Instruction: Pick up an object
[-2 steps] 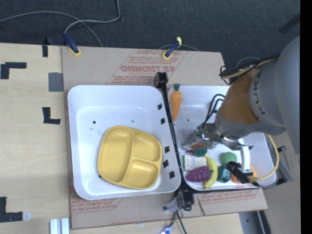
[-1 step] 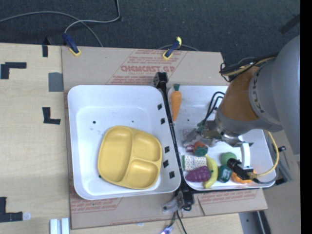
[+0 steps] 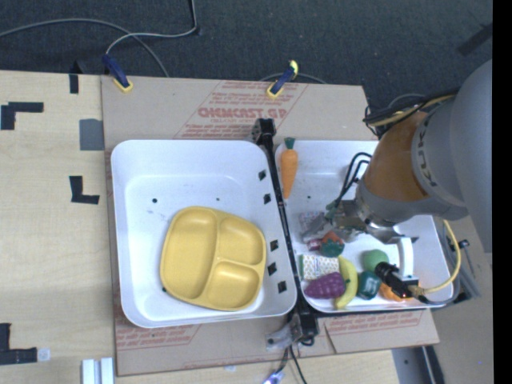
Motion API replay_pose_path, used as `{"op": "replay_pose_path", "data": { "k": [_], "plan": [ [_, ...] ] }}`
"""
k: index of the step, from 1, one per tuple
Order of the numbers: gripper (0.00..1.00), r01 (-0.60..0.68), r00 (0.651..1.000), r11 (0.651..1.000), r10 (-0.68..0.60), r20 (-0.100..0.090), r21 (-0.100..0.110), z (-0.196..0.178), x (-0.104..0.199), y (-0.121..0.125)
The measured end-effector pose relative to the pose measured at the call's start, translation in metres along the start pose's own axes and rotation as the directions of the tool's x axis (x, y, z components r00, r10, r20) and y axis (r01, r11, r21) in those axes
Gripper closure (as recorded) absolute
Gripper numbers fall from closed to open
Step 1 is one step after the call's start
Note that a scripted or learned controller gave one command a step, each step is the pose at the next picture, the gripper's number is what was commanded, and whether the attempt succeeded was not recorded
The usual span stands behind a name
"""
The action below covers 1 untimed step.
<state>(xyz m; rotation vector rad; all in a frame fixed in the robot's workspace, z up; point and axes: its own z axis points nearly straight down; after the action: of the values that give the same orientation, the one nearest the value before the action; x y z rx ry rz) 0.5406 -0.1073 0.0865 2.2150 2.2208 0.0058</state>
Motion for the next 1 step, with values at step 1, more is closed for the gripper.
{"op": "replay_pose_path", "data": {
  "k": [1],
  "plan": [
    [0.00,0.000,1.000,1.000,0.000,-0.002,0.004,0.0005,-0.0065,0.0150]
  ]
}}
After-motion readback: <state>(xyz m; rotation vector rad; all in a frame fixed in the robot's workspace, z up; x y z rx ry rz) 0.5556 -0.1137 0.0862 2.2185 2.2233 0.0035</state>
